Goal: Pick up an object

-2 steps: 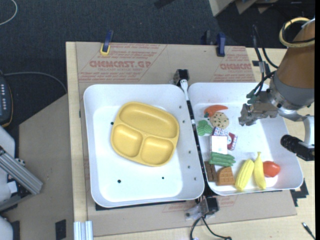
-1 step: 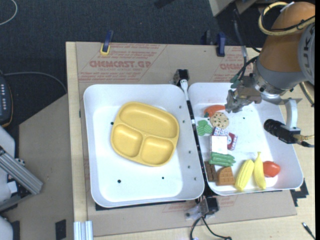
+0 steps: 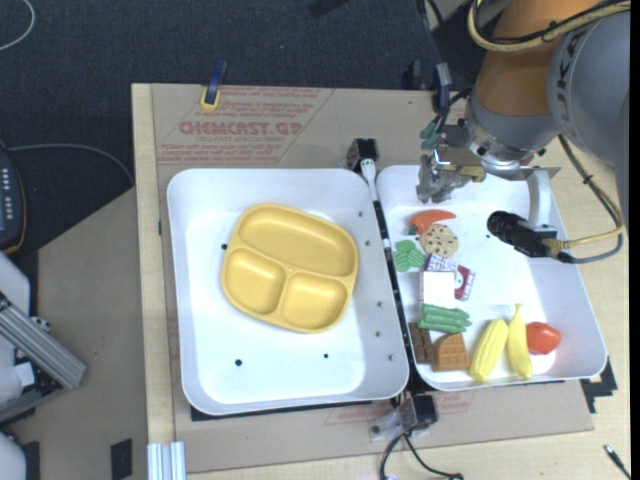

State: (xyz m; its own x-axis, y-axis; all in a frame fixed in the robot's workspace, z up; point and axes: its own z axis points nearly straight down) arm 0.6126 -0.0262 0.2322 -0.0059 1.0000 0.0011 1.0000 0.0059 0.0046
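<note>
Waffle (image 3: 452, 351) beside corn (image 3: 489, 348), banana (image 3: 517, 343).

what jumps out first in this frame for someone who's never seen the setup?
The yellow divided plate lies alone in the left bin. In the right bin a cluster of toy food is crowded toward its left and near side: a cookie, corn, a banana and a tomato. The grey and orange arm reaches in from the right, its gripper at that bin's far left corner.
</note>
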